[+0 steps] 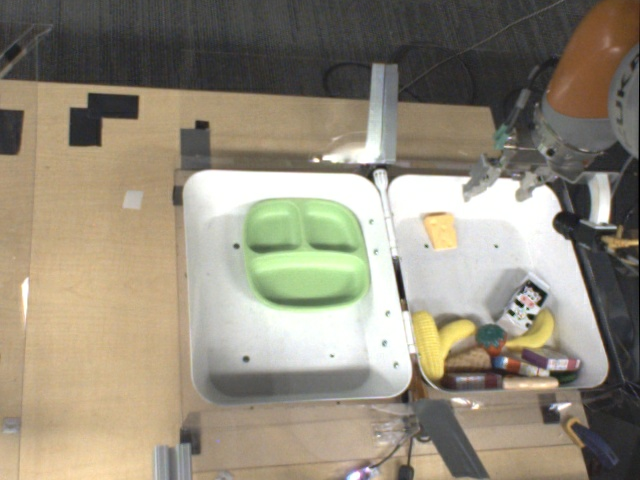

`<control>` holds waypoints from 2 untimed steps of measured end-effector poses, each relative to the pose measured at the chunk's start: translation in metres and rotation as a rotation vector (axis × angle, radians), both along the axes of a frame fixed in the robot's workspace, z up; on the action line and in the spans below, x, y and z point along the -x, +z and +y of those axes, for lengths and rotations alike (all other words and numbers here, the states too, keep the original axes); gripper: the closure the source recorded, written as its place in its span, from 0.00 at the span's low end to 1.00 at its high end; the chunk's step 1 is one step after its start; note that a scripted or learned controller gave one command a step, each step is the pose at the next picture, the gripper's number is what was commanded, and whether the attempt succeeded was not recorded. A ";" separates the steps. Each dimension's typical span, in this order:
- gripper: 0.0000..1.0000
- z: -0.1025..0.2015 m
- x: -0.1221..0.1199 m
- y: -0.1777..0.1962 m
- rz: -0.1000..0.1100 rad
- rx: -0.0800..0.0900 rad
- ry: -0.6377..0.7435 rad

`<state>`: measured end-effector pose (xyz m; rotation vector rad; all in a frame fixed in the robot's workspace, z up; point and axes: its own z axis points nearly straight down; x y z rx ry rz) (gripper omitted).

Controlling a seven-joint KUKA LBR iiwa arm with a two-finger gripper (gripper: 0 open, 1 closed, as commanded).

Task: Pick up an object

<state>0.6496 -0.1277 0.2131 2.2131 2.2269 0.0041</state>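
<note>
My gripper point(497, 182) hangs over the far edge of the right bin point(480, 258), its two fingers spread open with nothing between them. Below it and to the left lies an orange cracker-like square point(440, 231) on the bin floor. A pile sits in the near right corner: a yellow corn cob point(427, 339), a banana point(455, 331), a second yellow banana point(538, 330), a white box with black marks point(524, 303), a teal round piece point(490, 335) and several markers point(505, 370).
The left bin point(215, 268) holds a green divided plate point(303, 250). A metal post point(384, 113) stands behind the wall between the two bins. Black cables run along the right side of the bench.
</note>
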 end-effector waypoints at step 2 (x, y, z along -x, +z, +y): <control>0.00 0.001 -0.002 0.011 -0.004 0.000 0.006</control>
